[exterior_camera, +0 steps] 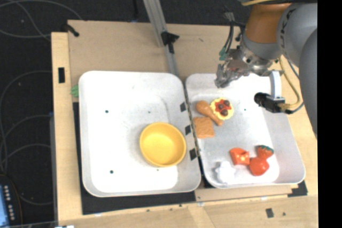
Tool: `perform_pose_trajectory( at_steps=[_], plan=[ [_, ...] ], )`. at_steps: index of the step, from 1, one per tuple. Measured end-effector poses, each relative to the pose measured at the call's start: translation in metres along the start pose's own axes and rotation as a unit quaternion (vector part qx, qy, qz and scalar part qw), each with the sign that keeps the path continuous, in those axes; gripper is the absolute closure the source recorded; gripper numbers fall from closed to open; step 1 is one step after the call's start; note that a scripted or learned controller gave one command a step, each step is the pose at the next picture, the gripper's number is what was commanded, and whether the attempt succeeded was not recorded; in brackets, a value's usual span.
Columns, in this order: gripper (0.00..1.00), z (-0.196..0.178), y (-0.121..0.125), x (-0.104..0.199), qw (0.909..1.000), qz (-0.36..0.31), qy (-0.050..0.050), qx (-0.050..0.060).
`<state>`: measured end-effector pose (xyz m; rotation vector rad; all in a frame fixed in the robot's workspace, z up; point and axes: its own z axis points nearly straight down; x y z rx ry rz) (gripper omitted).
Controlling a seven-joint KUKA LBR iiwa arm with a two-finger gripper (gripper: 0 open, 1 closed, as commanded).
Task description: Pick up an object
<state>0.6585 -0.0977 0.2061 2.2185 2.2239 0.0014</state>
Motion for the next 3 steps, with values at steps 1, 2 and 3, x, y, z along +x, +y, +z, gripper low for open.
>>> perform_pose_trajectory(
  at_steps=[1,2,3],
  plan=[
    [1.00,0.002,0.003,0.048,1.0000,-0.002,0.001,0.001],
    [1.00,-0.012,0.008,0.093,1.0000,-0.002,0.001,-0.001],
    [1.00,-0.028,0.005,0.153,1.0000,-0.003,0.001,-0.001]
  ],
)
